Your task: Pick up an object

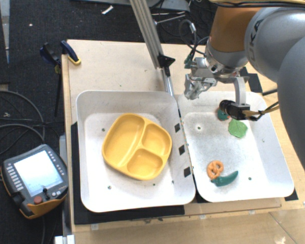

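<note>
Camera view: tool (195,88) hung over the right bin's (274,151) far-left corner, nothing visibly between its tips; open or closed could not be told. Nearest item, green leaf (238,129), lay at its 4 o'clock; pretzel (214,169) at 6 o'clock.

yellow divided plate (137,146) in a white bin (91,187); orange pretzel (214,169); green leaf (238,129) (teal pepper (225,179) too)

A: What surrounds the wooden bench (112,65)?
B: Dark floor (20,100), with black cables left of the bench.
A: Anything else?
B: A handheld control screen (34,179) off its lower-left corner, a metal pole (147,27) slanting over its far edge.
</note>
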`<state>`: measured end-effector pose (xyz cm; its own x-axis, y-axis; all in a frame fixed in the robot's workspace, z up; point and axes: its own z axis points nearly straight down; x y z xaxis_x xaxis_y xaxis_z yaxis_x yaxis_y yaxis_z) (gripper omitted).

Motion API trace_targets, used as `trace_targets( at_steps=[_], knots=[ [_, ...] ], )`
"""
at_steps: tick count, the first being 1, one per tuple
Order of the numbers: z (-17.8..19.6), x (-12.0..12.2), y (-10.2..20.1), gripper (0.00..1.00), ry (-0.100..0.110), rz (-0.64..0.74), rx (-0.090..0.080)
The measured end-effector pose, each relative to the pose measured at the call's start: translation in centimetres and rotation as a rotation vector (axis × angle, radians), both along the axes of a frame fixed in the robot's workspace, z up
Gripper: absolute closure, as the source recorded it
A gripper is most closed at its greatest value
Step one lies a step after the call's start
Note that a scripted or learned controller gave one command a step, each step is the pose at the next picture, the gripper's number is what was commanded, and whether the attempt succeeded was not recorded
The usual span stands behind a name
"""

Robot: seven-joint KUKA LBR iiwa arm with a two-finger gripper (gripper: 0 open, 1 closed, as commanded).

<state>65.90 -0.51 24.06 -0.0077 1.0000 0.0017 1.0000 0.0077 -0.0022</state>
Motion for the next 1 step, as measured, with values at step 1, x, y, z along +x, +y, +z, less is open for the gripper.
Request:
trace_targets(
  at_steps=[1],
  knots=[
    [-1.14,-0.57,5.44,1.00,0.000,0.000,0.000]
  ],
)
